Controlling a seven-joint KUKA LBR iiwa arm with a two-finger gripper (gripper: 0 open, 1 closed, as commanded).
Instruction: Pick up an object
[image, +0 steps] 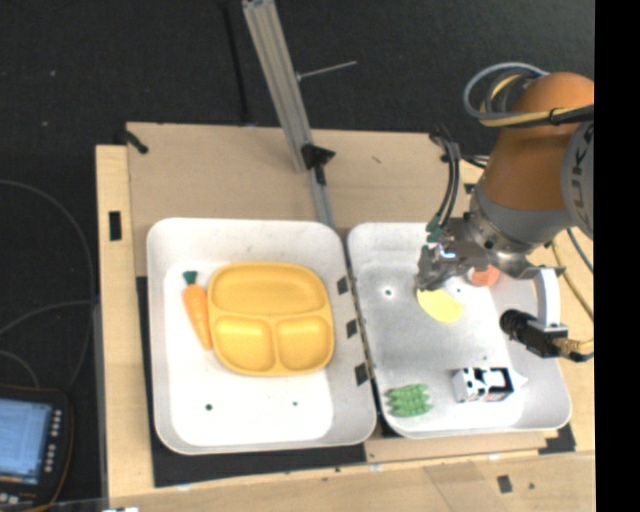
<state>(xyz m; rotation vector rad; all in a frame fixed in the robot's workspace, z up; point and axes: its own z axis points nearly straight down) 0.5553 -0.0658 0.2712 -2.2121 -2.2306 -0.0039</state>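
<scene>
The gripper (436, 275) sits directly at twelve o'clock of a flat, pale yellow, oval piece (441, 305) in the right bin (400, 340); its grip state cannot be told.

Left white bin (170, 300) holds a yellow divided plate (270, 317), three compartments, lying flat. Toy carrot (197, 312) lies just beside the plate's left edge, green top pointing away from the camera. Metal post (285, 90) rises at a slant behind the bins. Screen device (30, 435) sits off the bench at lower left, on dark floor.
</scene>
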